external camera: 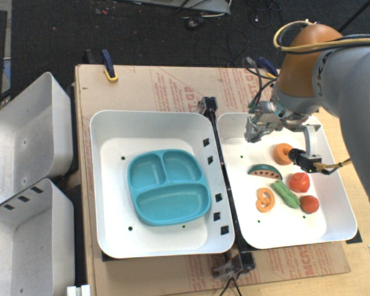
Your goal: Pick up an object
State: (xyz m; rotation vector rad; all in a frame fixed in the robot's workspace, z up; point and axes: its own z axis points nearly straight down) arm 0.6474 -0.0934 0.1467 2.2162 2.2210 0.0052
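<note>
Two shallow white bins sit side by side on the worktop: the left bin (105, 165) and the right bin (339, 227).

The left bin carries one thing, a teal divided plate (169, 187) with three compartments.

The right bin carries six small food-like pieces:
- one orange round piece (282, 153) toward its far edge
- one watermelon slice (264, 171) near its middle
- one orange ring-shaped piece (265, 200) toward its near edge
- one green elongated piece (286, 194) beside that ring
- two red round pieces, one (300, 181) just past the green piece and one (309, 204) nearer the near right corner

Two clamps grip the worktop's far edge: one (109, 66) at the left and one (266, 66) further right.
</note>
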